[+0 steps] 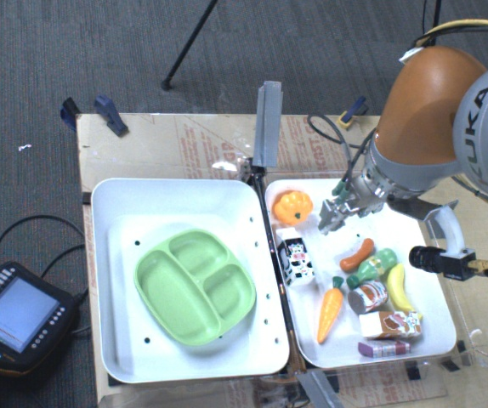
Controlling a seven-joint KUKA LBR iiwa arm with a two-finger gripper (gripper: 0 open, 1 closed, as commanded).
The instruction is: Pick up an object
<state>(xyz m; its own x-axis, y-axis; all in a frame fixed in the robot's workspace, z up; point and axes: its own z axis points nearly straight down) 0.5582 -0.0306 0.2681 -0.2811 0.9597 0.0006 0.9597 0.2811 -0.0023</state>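
Observation:
My gripper (pixel 333 215) hangs over the back of the right bin (pixel 444 308), just right of an orange pumpkin (pixel 292 206). Its fingers point down-left with nothing visible between them. Below it lie a black-and-white milk carton (pixel 295 261), a carrot (pixel 329 310), a small red sausage (pixel 357 256), a green bottle (pixel 373 265), a banana (pixel 398 286), a can (pixel 368 297) and a snack box (pixel 392 324).
The left bin (pixel 112 228) holds a green divided plate (pixel 195 286). A grey post (pixel 268 126) rises at the back between the bins. A purple block (pixel 383 348) lies at the right bin's front. A pendant (pixel 14 313) rests on the floor at left.

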